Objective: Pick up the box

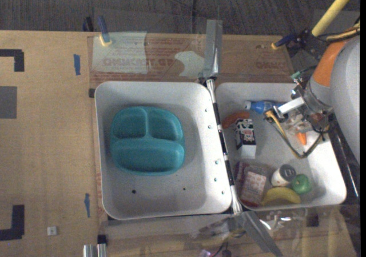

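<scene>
The two-finger gripper [284,114], finger state I cannot tell, hangs right of the small black-and-white carton box [246,134]; descending there risks missing it.

The hand [278,114] hangs in the right bin [337,179], near the box [246,136].

we see a teal divided plastic tray [147,140], smooth w/ slight sheen, matt white plastic bins [103,153], brown matt cardboard benchtop [46,136], printed paper carton box [246,136].

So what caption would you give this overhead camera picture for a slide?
Robot gripper hovers in the right bin near a small cow-print box; a teal divided tray fills the left bin.
</scene>
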